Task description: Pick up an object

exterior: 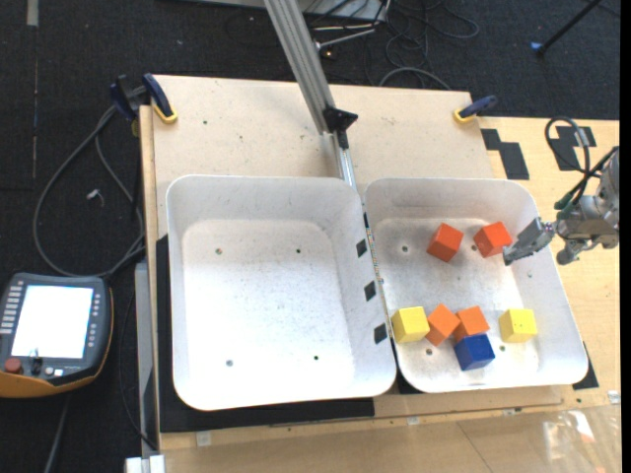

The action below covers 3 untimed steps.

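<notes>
**Blocks in right bin, gripper at its 3 o'clock rim**

Seven small cubes lie in the right shallow white plastic bin [552,264]; none is lifted. Upper pair: an orange cube [446,241] near the bin's centre toward 12 o'clock, and a second orange-red cube [492,236] just at its 3 o'clock side, apart from it. Lower cluster toward 6 o'clock: a yellow cube [410,323]; touching it at 3 o'clock, an orange cube [443,322]; beside that another orange cube [473,319]; a blue cube [474,351] pressed up under these two at 6 o'clock. A separate yellow cube [519,324] sits at 3 o'clock of the cluster, near the bin wall.

The grey two-finger gripper [537,241] reaches in at the bin's 3 o'clock rim; one dark finger [523,243] points toward the orange-red cube, close beside it, contact uncertain; nothing seen between the fingers; whether they are spread or closed, cannot tell.

The left white bin [197,264] adjoins at 9 o'clock; both rest on a pale wooden bench [256,126]; a metal pole [301,52] runs from 12 o'clock down to the bins' junction; a handheld control pendant [51,333] lies on the dark floor at 9 o'clock.
</notes>
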### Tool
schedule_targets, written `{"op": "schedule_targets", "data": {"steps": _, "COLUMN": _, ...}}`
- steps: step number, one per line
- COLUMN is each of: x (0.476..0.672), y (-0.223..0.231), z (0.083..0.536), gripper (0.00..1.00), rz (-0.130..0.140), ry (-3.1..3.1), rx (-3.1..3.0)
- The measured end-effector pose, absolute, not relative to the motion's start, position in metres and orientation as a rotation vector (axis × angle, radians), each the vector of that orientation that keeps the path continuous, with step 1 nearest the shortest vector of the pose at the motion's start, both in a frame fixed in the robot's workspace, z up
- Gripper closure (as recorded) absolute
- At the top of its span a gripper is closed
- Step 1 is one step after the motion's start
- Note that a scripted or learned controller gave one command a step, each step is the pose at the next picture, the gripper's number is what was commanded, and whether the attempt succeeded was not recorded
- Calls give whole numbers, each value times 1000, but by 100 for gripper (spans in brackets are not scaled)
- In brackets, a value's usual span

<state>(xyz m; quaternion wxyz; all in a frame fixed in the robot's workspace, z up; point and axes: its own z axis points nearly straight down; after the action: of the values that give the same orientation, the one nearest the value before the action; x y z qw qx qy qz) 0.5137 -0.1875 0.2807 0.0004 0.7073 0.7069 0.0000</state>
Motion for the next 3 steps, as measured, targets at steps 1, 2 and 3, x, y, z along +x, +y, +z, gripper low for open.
{"op": "schedule_targets", "data": {"steps": 1, "x": 514, "y": -188, "z": 281, "gripper": 0, "rz": 0, "ry": 2220, "rx": 2221}}
{"op": "schedule_targets", "data": {"steps": 2, "x": 514, "y": -188, "z": 281, "gripper": 0, "rz": 0, "ry": 2220, "rx": 2221}}
{"op": "schedule_targets", "data": {"steps": 3, "x": 514, "y": -188, "z": 281, "gripper": 0, "rz": 0, "ry": 2220, "rx": 2221}}
